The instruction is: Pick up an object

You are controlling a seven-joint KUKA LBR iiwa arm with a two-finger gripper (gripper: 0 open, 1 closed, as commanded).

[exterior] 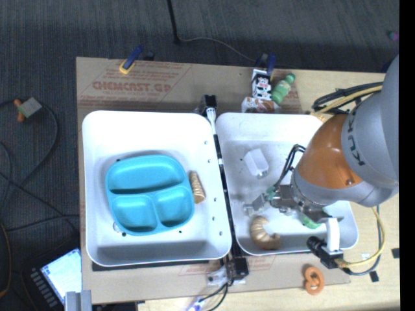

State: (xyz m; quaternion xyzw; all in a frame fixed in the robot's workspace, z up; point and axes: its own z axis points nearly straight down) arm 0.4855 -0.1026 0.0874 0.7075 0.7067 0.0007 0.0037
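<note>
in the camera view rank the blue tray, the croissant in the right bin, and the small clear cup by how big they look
1. Blue tray, by far the largest.
2. Croissant and clear cup look about alike; too close to rank.

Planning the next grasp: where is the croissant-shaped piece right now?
The croissant lies in the right bin, near its front edge, just below and left of the gripper.

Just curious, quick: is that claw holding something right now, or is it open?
Claw: low inside the right bin; whether it is open, shut or holding anything cannot be told.
</note>
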